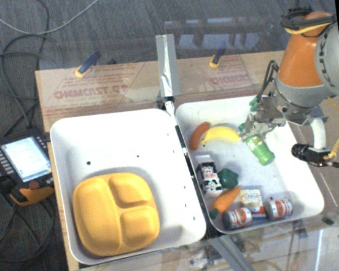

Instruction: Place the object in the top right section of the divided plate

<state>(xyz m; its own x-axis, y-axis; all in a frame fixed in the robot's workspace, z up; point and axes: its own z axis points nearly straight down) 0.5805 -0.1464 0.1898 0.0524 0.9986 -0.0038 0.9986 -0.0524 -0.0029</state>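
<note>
The yellow divided plate (101,224) lies in the left bin (113,130), toward its front left, and its top right section (130,188) holds nothing. Over the right bin (299,176), at its far right, my gripper (253,132) points down and left. A green bottle (261,149) slants out from between the fingers, which are shut on its upper end. The arm's orange band (302,58) is above and to the right.
The right bin also holds a banana (220,134), a red sausage (198,135), a small cow-print carton (209,178), a dark green piece (227,177), a carrot (227,199), a small box (251,198) and two cans (237,217). A metal divider (167,70) stands between the bins.
</note>
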